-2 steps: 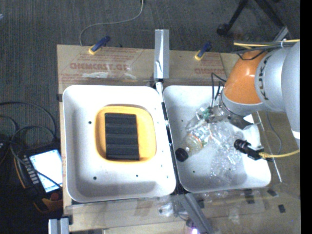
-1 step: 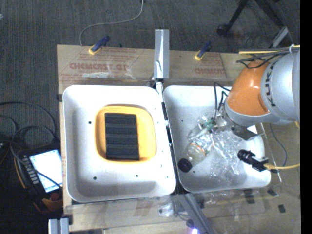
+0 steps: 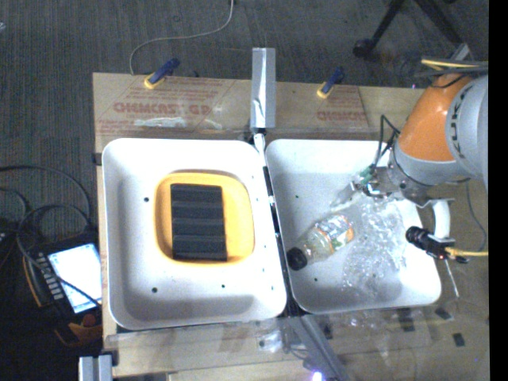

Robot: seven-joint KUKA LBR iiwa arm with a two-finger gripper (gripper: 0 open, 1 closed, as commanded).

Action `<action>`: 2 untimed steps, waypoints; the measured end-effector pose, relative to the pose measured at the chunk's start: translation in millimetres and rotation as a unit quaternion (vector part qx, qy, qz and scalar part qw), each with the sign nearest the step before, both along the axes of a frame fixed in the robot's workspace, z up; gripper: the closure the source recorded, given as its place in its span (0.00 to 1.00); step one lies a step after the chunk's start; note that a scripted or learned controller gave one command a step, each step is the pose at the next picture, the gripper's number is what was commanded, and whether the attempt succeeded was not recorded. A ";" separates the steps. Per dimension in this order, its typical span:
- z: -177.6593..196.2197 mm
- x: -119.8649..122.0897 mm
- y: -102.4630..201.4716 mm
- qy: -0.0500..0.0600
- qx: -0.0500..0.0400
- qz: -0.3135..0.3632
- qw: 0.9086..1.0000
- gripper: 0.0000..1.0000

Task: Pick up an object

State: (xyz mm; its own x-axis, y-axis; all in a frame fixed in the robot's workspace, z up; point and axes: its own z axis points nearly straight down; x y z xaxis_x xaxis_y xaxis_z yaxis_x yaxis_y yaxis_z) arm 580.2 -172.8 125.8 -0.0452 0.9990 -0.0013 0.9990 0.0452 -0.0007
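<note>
We watched the arm (image 3: 448, 125) reach over the right bin (image 3: 317, 161), gripper (image 3: 379, 182) low; whether it was clenched, we couldn't tell. A plastic bottle (image 3: 327, 238) lay beside crumpled clear plastic (image 3: 373, 248). The left bin (image 3: 127, 213) held a yellow tray (image 3: 205, 217).

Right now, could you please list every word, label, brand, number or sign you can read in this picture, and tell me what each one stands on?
Red print, mirrored and faint, on the cardboard sheet behind the left bin: not legible.
More red print on the same sheet behind the right bin: too blurred to read.
Label on the plastic bottle in the right bin: too small to read.
Lit screen of the device on the floor: no readable text.
</note>
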 end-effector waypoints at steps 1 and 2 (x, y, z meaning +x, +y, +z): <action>-27.3 -56.3 0.1 -0.020 -0.008 0.111 0.994 0.00; -25.9 -15.9 -40.3 -0.002 0.003 0.001 1.000 0.00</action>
